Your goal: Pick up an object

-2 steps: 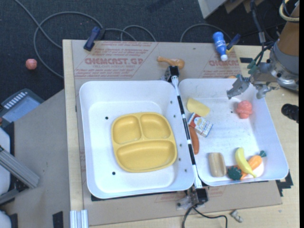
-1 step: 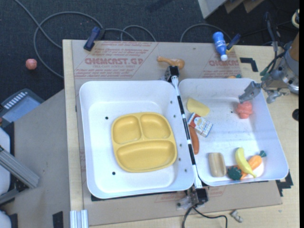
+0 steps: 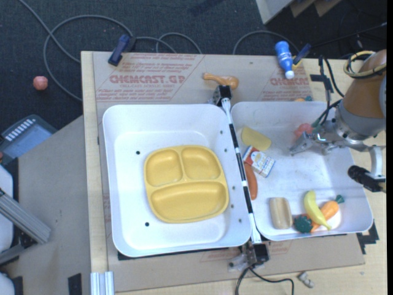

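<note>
**Reaching into the right bin, nothing lifted yet**

Approach step, by the look of it: gripper (image 3: pixel 302 144) low over the upper part of the right bin (image 3: pixel 362 220), just beside a small reddish piece (image 3: pixel 303 129). State of the jaws: cannot tell, too small and blurred. Likely next: settling over one item, closing, lifting straight up. Other candidates: yellow block (image 3: pixel 256 138), small carton (image 3: pixel 262 163), bread piece (image 3: pixel 280 213), banana (image 3: pixel 314 208), carrot (image 3: pixel 329 211). Yellow divided tray (image 3: pixel 185 183) in the left bin (image 3: pixel 123 128). Readable on the table (image 3: pixel 153 72): "CHEMCAST"; the smaller print beneath illegible.
</note>
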Available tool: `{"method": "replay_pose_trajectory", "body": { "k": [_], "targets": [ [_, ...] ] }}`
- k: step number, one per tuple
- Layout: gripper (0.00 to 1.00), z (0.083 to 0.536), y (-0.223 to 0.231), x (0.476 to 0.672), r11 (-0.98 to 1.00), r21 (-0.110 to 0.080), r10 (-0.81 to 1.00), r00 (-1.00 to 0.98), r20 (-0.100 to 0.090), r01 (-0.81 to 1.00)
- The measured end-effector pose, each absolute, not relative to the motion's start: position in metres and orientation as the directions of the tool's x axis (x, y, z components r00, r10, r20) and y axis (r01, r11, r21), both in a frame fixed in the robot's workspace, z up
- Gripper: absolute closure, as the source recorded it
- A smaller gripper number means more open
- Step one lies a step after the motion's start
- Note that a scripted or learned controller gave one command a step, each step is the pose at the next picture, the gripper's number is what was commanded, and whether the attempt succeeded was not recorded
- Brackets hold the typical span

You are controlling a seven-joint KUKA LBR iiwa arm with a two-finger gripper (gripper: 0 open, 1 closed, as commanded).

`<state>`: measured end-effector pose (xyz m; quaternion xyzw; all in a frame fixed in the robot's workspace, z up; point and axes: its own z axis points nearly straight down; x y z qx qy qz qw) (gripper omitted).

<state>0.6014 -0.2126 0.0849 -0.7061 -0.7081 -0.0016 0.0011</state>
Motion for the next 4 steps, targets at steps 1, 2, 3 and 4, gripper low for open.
{"method": "replay_pose_trajectory", "body": {
  "k": [1,2,3,4],
  "targets": [
    [0.0,0.085,-0.163,0.648,0.002,0.003,1.0,-0.002,0.001,1.0],
    [0.0,0.085,-0.179,0.667,0.001,0.003,1.0,-0.001,-0.002,1.0],
    [1.0,0.096,-0.178,0.668,0.002,0.007,1.0,-0.002,-0.004,1.0],
    [1.0,0.114,-0.116,0.667,0.001,0.0,1.0,-0.001,0.001,1.0]
  ]
}}
